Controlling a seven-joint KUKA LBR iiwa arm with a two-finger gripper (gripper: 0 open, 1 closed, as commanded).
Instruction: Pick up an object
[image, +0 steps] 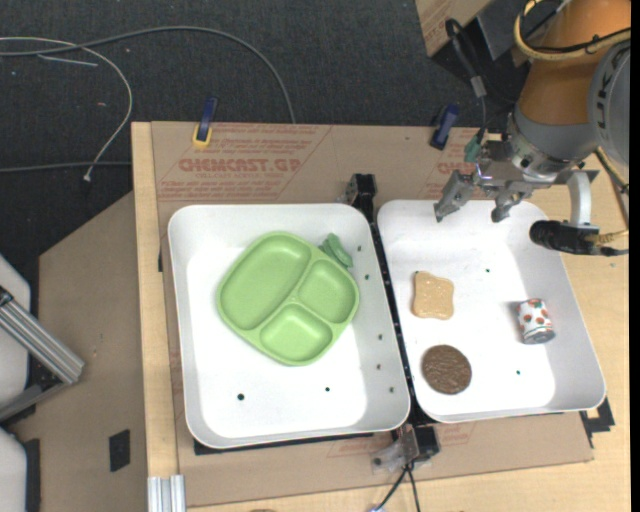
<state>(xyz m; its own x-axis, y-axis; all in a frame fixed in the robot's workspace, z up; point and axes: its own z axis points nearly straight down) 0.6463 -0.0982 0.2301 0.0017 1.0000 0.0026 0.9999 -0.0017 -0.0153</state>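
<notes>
Two shallow white bins sit side by side on a cardboard-covered bench. The left bin (190, 330) holds a green divided plate (288, 297) with three compartments, lying tilted near the middle; a small green item (337, 250) touches its upper right edge. The right bin (570, 375) holds three things: a tan piece of toast (433, 296) just right of the divider, a round brown cookie (446, 369) below it, and a small white can with red spots (536, 322) lying well apart toward the right wall. Above the right bin's far edge hangs the gripper (474, 202), its two fingers spread apart with nothing between them, apart from all three things.
</notes>
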